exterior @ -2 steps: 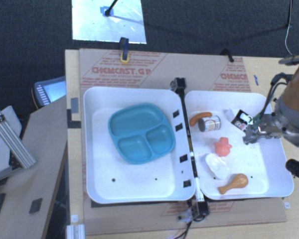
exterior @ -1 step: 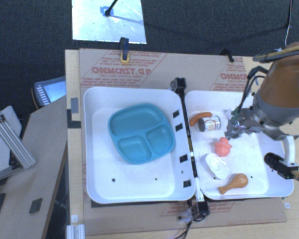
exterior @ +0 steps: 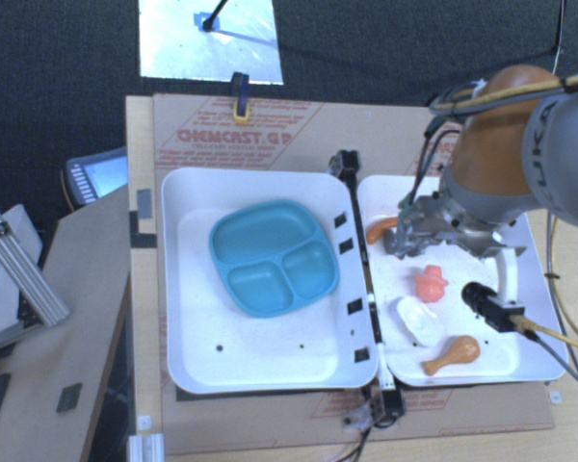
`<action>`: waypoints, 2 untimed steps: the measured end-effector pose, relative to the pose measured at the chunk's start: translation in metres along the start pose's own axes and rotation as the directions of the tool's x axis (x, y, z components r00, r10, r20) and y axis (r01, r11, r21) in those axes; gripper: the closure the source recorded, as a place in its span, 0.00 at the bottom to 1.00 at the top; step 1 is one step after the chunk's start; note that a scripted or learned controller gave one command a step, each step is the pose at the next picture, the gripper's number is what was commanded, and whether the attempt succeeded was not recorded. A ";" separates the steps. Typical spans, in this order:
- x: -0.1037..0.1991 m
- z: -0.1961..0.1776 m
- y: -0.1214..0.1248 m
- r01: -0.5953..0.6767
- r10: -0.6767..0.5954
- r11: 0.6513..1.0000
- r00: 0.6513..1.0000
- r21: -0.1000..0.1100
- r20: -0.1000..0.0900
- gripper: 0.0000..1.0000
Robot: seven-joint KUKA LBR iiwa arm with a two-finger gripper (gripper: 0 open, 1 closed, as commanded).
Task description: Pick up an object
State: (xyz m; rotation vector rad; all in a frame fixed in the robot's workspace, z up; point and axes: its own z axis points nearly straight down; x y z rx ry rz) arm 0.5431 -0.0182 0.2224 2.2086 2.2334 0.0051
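Cardboard covers the table (exterior: 270,128) under two white bins. Reaching in from the right, the arm (exterior: 520,142) bends over the right bin (exterior: 535,354); its pincer (exterior: 407,241), state unclear, hangs just above one pink toy (exterior: 430,283), beside an orange piece (exterior: 380,227), one white lump (exterior: 420,320) and one drumstick (exterior: 453,353). One blue divided plate (exterior: 273,256) fills the left bin (exterior: 193,354).

Red print "CHEMCAST GP" on brown board (exterior: 233,135) behind bins; smaller lines unreadable.

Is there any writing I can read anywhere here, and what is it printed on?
"CHEMCAST GP": red print on the brown protective sheet under the bins, above the left bin.
"KU": dark letters on the grey arm, cut off at the picture's edge.
Finer red print around the big word and along the sheet's bottom edge: too small to read.
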 end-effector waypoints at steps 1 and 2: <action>0.049 -0.010 0.023 -0.001 0.001 1.000 1.000 -0.002 0.000 1.00; 0.109 -0.005 0.033 0.000 0.000 1.000 1.000 0.001 -0.001 1.00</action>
